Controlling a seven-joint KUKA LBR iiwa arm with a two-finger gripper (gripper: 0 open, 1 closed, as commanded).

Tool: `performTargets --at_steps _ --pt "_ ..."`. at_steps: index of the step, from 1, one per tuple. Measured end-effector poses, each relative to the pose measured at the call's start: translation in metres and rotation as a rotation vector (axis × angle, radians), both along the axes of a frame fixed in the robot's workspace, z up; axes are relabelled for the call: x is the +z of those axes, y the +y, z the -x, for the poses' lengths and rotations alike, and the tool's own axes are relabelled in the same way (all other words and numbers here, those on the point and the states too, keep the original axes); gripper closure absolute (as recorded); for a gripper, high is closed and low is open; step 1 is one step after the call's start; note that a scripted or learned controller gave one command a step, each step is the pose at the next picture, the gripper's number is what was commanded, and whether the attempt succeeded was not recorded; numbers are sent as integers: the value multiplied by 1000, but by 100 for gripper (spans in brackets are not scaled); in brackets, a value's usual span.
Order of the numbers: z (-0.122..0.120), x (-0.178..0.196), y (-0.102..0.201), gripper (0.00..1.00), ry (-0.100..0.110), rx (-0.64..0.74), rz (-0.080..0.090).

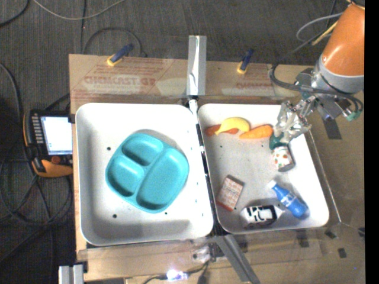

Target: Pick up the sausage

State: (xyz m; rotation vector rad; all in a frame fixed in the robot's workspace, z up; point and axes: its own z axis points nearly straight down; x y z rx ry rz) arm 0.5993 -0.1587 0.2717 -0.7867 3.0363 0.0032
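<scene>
I have the gripper [288, 127] low over the right bin [317, 176] — I cannot tell its opening from here. The sausage [256, 132] lies just left of it, touching the yellow banana [233, 125].

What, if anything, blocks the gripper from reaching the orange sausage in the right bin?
Probably nothing, so yes. The gripper hangs right beside the sausage, whose top lies uncovered. A yellow piece lies by its other end and a small carton sits near, so room looks tight.
</scene>
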Motion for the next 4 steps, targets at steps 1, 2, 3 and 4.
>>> performTargets --at_steps 1,2,3,4 --pt "25 0 -64 100 0 223 2" --pt "48 -2 -64 100 0 558 2" --pt "110 -2 -64 100 0 999 1" --pt "109 0 -63 100 -4 1384 -1"
